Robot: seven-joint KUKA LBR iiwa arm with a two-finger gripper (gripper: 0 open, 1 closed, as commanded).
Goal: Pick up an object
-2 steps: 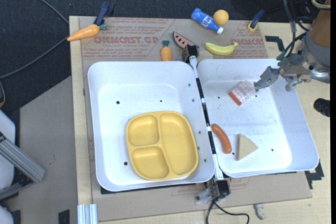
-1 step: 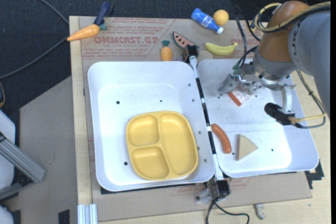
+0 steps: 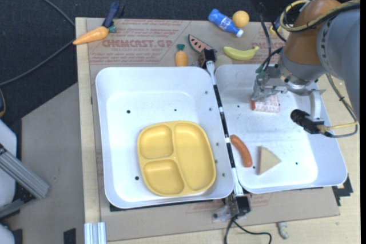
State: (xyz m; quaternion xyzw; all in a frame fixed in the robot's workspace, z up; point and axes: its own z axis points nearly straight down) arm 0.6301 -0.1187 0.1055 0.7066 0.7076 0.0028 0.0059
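"CHEMCAST GP" on brown board (image 3: 143,43)

You get bright, even overhead light; the white bins (image 3: 114,94) glare slightly without washing out. Shadows stay soft and short. Focus is fairly sharp mid-frame, while the dark floor toward 11 o'clock looks grainy.

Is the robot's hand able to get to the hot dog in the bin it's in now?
Probably yes. The hot dog lies in the right bin by its left wall, nothing on top of it. The hand is over the same bin, at a small red-and-white item. The wall could crowd one finger.
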